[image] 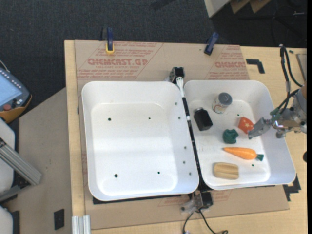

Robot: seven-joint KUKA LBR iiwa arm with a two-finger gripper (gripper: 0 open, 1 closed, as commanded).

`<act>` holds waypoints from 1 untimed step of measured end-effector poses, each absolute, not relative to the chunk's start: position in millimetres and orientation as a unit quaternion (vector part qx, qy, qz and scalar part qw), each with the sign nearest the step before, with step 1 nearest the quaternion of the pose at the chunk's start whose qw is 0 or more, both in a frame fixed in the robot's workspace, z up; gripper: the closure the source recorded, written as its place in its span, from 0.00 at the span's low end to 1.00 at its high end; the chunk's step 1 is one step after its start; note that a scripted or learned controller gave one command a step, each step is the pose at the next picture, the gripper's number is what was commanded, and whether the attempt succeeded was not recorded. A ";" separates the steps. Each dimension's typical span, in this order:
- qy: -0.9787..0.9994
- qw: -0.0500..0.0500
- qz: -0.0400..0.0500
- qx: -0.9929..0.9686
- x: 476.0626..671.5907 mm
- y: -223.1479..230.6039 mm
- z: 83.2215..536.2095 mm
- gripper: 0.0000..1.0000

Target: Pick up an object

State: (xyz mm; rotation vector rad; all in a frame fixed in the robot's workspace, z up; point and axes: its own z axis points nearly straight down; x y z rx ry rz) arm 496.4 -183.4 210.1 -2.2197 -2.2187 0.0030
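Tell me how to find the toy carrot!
Look in the right bin, the one holding the toys. Near its front edge lies the carrot, just behind a tan block. It is the only long, pointed orange thing, with a small green tip.

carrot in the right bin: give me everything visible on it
The carrot looks like a toy, likely plastic: a smooth orange tapered body with a small dark green stub at its right end. It lies flat on the floor of the right bin, pointed end to the left, tilted slightly down to the right. It appears to touch nothing else: the green round object sits above it and the tan block below it, both apart. The gripper is up and to its right, not on it.
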 end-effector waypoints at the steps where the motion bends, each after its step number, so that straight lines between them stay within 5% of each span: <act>1: -0.707 -0.002 0.000 -0.708 509.8 -209.4 206.3 0.00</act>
